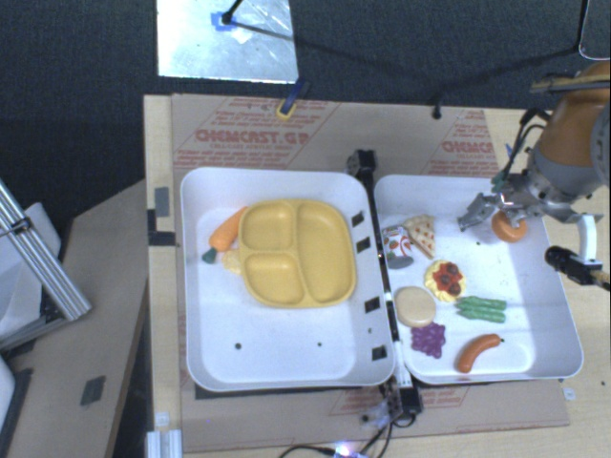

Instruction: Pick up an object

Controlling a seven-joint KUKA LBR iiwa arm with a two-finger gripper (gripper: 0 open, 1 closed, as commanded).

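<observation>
An orange round toy (510,226) lay in the right bin (554,303), near its far right corner, and looked like the piece being picked. The tool (489,208) sat directly against it, on its left side, with grey fingers reaching toward the bin's middle. Whether the toy sat between the fingers could not be told, and their spread could not be judged either.

To do this step well, the tool would likely need to centre over the toy, so that it sat squarely between the fingers, before any lift.

Farther out in the same bin lay other toy foods, well apart from the tool: a pizza slice (421,234), a small pizza round (445,280), a tan bun (415,306), green beans (481,308), purple grapes (429,339) and a sausage (477,351).

The left bin (220,351) held a yellow divided plate (292,253) with a toy carrot (225,230) just beside it. Both bins rested on the desk (105,284).
</observation>
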